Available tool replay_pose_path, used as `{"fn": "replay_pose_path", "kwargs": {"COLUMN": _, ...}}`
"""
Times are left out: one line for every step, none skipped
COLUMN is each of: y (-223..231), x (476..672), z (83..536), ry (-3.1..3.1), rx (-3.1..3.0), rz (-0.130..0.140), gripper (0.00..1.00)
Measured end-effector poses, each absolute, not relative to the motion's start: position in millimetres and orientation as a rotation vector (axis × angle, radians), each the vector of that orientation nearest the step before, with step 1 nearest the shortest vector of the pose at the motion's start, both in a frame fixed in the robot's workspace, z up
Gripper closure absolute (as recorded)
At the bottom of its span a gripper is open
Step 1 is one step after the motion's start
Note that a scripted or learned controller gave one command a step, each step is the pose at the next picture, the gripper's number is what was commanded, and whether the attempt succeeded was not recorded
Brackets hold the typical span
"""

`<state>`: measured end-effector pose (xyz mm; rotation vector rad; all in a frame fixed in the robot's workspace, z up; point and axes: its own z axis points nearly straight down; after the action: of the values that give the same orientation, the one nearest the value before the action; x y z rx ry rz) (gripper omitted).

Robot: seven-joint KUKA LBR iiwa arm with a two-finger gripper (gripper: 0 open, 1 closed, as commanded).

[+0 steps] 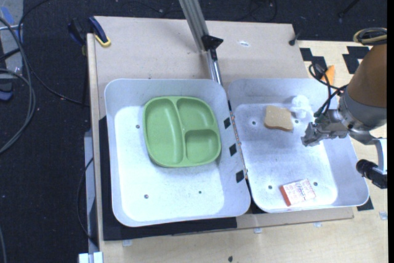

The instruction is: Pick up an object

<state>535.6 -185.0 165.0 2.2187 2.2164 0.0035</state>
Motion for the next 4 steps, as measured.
{"fn": "replay_pose_path", "kwargs": {"y": -185.3, "x": 537.3, "z": 216.8, "ry": 2.219, "rx": 2.214, "rz": 0.004, "gripper": 1.0}}
{"fn": "replay_pose_path", "kwargs": {"y": -128.0, "x": 553.5, "z": 222.9, "ry": 2.23, "rx": 2.212, "rz": 0.005, "gripper": 1.0}}
{"fn": "replay_pose_path", "kwargs": {"y": -76.3, "x": 550.9, "z": 217.1, "ry": 2.231, "rx": 2.214, "rz": 0.001, "gripper": 1.0}}
{"fn": "replay_pose_path", "kwargs": {"y": -21.3, "x": 552.9, "z": 209.7, "ry": 2.232, "rx": 2.214, "rz": 0.001, "gripper": 1.0}}
